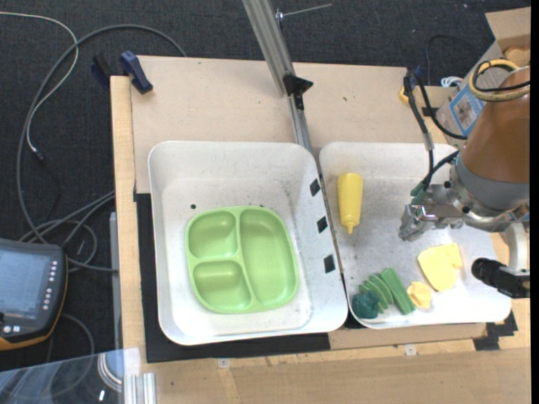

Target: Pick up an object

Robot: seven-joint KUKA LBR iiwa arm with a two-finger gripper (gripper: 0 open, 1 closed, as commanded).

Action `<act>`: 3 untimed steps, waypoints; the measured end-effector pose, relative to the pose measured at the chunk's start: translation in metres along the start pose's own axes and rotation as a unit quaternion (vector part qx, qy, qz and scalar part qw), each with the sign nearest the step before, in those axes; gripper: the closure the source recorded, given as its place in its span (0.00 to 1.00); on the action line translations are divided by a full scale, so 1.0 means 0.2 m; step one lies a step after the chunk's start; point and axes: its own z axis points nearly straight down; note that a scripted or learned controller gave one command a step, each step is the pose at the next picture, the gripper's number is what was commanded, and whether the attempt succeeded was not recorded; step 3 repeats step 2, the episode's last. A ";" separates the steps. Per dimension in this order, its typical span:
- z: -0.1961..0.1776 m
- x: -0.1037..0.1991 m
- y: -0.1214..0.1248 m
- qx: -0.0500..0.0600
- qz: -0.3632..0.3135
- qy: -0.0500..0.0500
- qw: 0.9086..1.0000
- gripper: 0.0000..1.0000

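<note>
Glossy green plastic tray (242,259), smooth yellow plastic bottle (349,200), speckled matt white bins (221,160), raw wooden bench (210,99)

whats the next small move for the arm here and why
Probably lower the tool a little toward the yellow wedge just below it in the camera view. The tool sits over bare floor of the right bin with nothing between its fingers, and the wedge lies apart from the bottle and the green piece, so it looks easiest.

Yellow bottle (349,200), green toy (383,293), right bin.

Blue clamp (135,71) at bench corner, tablet (25,289) on dark floor
</note>
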 end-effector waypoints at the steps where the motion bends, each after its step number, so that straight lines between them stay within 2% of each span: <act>1: 0.11 -0.05 0.38 -0.005 0.000 -0.002 1.000 1.00; 2: 0.63 -0.01 0.70 -0.003 0.000 -0.002 1.000 1.00; 3: 0.63 -0.01 0.70 -0.003 0.000 -0.002 1.000 1.00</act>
